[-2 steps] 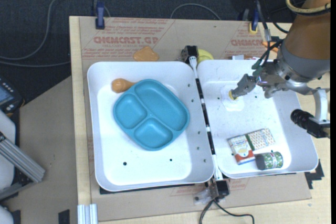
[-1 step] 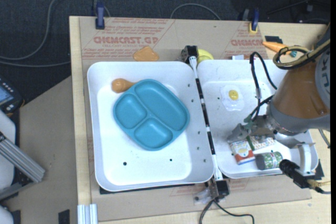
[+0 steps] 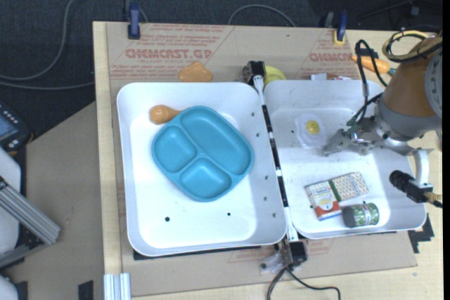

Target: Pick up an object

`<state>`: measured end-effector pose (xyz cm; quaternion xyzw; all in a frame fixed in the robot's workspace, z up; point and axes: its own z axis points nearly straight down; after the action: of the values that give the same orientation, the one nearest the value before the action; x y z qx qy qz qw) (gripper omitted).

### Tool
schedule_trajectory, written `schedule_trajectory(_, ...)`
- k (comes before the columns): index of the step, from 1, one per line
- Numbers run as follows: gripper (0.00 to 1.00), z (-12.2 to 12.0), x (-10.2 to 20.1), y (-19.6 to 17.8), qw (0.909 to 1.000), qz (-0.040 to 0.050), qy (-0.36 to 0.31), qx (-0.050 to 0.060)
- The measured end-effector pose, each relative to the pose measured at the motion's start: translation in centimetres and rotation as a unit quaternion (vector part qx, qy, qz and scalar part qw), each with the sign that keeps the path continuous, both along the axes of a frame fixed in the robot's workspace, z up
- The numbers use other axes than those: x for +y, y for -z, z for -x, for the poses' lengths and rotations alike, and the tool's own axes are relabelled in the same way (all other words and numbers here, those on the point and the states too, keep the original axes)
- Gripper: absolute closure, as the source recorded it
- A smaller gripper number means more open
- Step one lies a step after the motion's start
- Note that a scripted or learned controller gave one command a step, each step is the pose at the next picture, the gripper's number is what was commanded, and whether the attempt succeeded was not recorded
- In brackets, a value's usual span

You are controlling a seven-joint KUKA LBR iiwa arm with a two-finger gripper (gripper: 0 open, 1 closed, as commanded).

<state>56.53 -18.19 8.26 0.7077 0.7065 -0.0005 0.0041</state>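
My gripper [image 3: 336, 145] hangs low in the right bin [image 3: 394, 221], reaching in from the right below the grey arm's orange band [image 3: 408, 91]. A small yellow object [image 3: 311, 127] lies just up and left of it, apart from it. Toward the bin's front lie a small red and white carton [image 3: 322, 196], a patterned packet [image 3: 349, 186] touching it, and a green can [image 3: 361, 214] on its side. Nothing shows in the gripper.
The left bin [image 3: 140, 221] holds a blue divided plate [image 3: 202, 151] and an orange drumstick-shaped toy [image 3: 163, 113] at its back left. An orange item [image 3: 195, 72] and a yellow item [image 3: 274, 74] lie on the board behind the bins. Cables run by the arm.
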Motion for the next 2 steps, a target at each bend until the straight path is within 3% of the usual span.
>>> schedule_trajectory(1, 0.0, -10.6, -0.5, -0.4, 1.0, -0.0014, -0.003, -0.003)
schedule_trajectory(2, 0.0, -7.5, 6.2, -0.2, 1.0, -0.0052, -0.004, 0.004)
